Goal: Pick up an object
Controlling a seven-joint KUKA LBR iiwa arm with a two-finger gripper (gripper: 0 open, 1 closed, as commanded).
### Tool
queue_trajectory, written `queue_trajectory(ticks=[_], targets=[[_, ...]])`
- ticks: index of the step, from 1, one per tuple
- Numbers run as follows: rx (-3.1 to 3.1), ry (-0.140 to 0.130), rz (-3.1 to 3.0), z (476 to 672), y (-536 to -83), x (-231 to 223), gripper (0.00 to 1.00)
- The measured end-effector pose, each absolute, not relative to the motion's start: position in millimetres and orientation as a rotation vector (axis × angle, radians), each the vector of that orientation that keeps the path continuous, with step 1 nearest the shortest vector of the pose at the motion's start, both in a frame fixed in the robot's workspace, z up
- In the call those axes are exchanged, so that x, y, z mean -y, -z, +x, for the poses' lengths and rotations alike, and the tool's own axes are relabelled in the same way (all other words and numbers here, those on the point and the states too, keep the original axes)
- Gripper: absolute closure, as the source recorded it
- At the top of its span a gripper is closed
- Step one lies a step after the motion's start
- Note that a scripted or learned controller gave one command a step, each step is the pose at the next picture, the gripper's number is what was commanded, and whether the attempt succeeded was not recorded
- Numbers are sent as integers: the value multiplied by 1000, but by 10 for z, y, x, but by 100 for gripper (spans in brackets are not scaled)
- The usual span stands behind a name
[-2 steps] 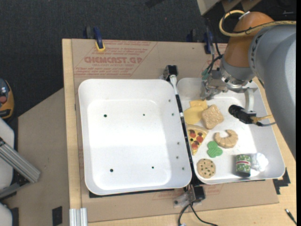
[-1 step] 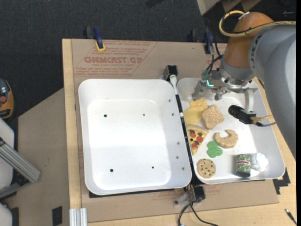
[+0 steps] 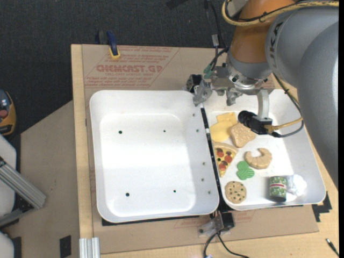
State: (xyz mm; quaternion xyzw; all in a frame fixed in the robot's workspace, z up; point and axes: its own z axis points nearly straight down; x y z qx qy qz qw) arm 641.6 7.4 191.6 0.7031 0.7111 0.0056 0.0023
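You cannot see the far end of the right bin (image 3: 298, 155): the arm (image 3: 312, 42) covers it, and the arm itself runs off the top and right edges. The gripper (image 3: 216, 92), over that bin's far left corner, is largely masked by the wrist. In the bin's near right corner, the label on the green can (image 3: 278, 188) is too small to read, and the white lump (image 3: 296, 184) touching it is unclear.

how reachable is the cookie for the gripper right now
Likely yes: the cookie lies flat in the right bin's near corner with nothing on top of it, and the gripper is at that bin's far end.
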Motion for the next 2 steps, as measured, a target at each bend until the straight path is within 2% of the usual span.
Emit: queue_trajectory(ticks=[1,2], targets=[[-2215,-27,2207,5969,-4877,-301,0],[-2233,20,2226,6380,-3112,-665,0]])
